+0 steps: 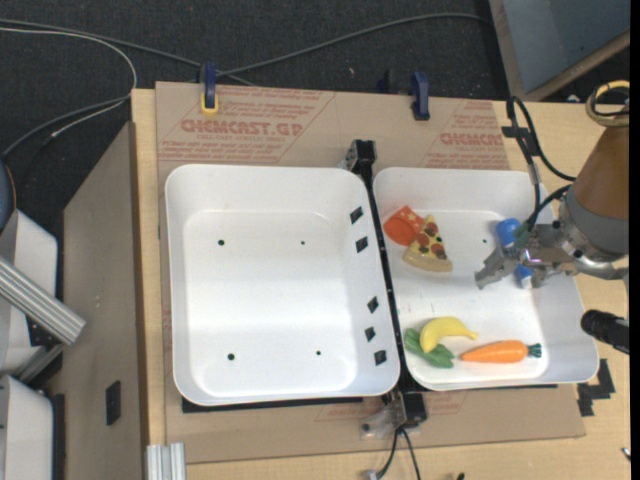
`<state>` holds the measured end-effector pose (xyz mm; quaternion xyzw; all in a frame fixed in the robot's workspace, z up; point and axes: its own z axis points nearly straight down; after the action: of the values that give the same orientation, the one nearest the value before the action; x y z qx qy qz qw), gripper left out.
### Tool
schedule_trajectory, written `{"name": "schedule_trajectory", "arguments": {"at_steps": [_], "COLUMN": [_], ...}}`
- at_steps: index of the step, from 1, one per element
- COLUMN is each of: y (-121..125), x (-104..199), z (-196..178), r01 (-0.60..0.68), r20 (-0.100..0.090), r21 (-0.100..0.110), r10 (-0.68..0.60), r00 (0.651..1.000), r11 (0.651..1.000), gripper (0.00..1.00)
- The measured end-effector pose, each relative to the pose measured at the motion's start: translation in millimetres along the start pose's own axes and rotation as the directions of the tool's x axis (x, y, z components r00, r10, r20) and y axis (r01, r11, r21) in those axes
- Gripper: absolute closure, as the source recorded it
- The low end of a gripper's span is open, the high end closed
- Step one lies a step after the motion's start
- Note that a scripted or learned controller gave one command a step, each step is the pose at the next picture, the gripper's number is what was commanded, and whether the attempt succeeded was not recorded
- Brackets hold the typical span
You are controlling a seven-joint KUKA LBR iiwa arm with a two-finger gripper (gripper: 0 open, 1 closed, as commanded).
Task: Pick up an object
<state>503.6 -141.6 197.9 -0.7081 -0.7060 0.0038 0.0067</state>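
Hovering over the right bin [560,193], the gripper [497,271] hangs with its jaws spread and nothing between them. This reads as the approach step. A toy pizza slice [428,246] lies just to its left; the banana [446,332] and carrot [494,351] sit nearer the front rim. Next it needs to descend squarely over one toy, then close.

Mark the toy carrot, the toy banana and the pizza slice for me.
toy carrot [492,352]: camera view, middle of the orange body.
toy banana [445,331]: camera view, middle of the yellow curve.
pizza slice [429,249]: camera view, on the topped face.
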Motion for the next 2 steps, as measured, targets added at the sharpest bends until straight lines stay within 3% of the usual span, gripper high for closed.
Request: {"name": "schedule_trajectory", "arguments": {"at_steps": [1, 2], "y": [3.0, 2.3], "x": [0.4, -9.1], "z": [-6.2, 42.5], "r01": [0.004, 0.001], "r20": [0.002, 0.001], "r21": [-0.013, -0.008], "r10": [-0.003, -0.001], "r00": [1.0, 1.0], "r11": [1.0, 1.0], "gripper": [0.0, 0.0]}}
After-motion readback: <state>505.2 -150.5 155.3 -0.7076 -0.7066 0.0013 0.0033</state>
